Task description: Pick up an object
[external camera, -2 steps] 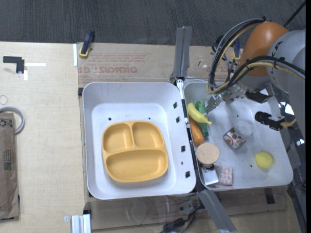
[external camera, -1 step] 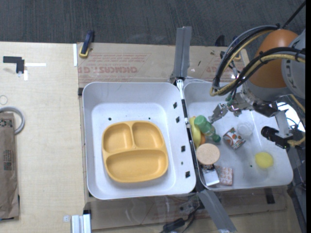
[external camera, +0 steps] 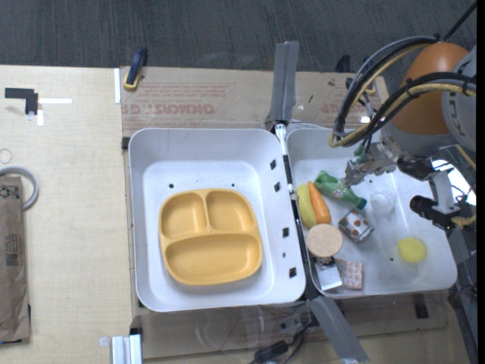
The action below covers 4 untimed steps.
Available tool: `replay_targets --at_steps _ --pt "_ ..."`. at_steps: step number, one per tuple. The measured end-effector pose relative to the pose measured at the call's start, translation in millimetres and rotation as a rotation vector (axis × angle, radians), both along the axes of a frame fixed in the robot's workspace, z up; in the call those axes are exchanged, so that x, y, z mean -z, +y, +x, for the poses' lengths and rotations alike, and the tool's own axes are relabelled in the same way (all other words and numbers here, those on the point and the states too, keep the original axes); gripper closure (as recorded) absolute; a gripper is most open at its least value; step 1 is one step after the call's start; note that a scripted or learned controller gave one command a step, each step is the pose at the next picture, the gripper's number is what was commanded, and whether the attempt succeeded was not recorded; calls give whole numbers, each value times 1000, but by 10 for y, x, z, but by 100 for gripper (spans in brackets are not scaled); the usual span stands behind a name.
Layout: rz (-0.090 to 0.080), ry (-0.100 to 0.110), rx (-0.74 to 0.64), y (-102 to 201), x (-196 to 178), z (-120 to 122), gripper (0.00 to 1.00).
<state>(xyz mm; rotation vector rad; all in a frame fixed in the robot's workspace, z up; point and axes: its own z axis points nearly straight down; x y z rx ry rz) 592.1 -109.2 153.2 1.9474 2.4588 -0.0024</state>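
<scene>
Near edge: patterned packet [external camera: 350, 274] by round cork lid [external camera: 324, 240], right bin [external camera: 432, 283] | green object [external camera: 338, 187] lies far-left, under claw [external camera: 362, 167], likely target | claw state: cannot tell | yellow tray [external camera: 211, 236] fills left bin [external camera: 144, 226]

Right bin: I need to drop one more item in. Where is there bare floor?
Bare floor lies in the right bin between the small can and the yellow ball, and along its back wall. The left wall is crowded: banana, carrot, wooden disc.

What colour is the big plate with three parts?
Yellow-orange; the plate shows in the camera view, in the left bin.
</scene>
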Motion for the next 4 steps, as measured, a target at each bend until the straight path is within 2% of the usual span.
replay_targets --at_steps 1,2,3,4 --pt "2 2 -87 -305 -280 -47 100" --pt "2 2 -87 -303 -279 -47 0" --pt "2 3 -184 -124 609 -54 0" --pt "1 2 -179 -140 517 -51 100"
